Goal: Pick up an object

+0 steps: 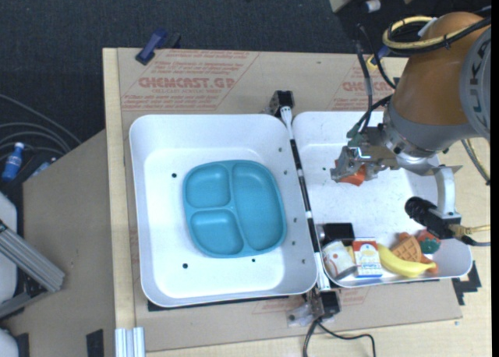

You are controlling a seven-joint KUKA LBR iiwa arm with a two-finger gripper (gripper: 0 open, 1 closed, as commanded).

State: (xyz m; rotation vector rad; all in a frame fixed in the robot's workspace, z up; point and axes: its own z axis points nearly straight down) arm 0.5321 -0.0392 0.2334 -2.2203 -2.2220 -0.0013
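My gripper (351,170) hangs over the middle of the right bin (327,133), reaching in from the right. A small orange object (355,179) sits between its fingertips, partly hidden by the metal fingers, and the gripper is shut on it. Along the right bin's front edge lie a yellow banana (405,267), a small carton (368,259), a round can (337,257) and a waffle-like piece (408,247). The left bin (156,145) holds a blue divided plate (232,207).
A black clamp (337,231) sits on the divider between the bins near the front. A black cylindrical part (427,215) of the arm overhangs the right bin's right side. Cables trail behind the arm at the top right.
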